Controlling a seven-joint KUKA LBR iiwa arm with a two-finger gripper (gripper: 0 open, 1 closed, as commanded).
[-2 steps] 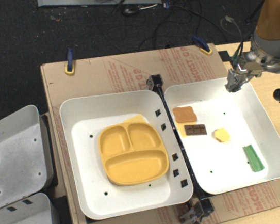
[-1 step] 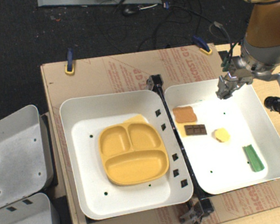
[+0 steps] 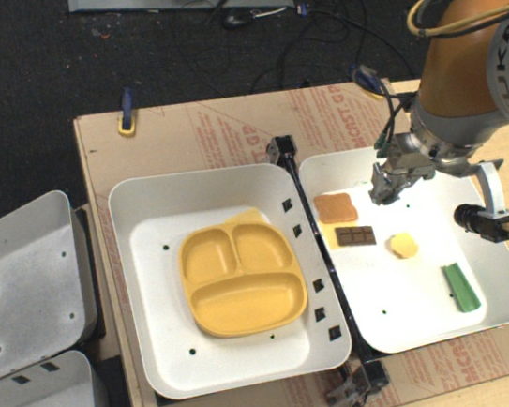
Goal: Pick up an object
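The right bin (image 3: 497, 304) holds an orange-tan flat square (image 3: 335, 208), a dark brown chocolate-like bar (image 3: 355, 237), a small yellow lump (image 3: 403, 246) and a green stick (image 3: 459, 287). My gripper (image 3: 384, 190) hangs over the upper part of this bin, just right of the orange square and above the yellow lump. Nothing shows between the gripper and the bin floor.
The left bin (image 3: 149, 261) holds a yellow compartment tray (image 3: 243, 278). A black divider strip (image 3: 317, 255) runs between the two bins. Cardboard lies under both bins, with a blue clamp (image 3: 126, 113) at its top left. Grey metal panels stand at the far left.
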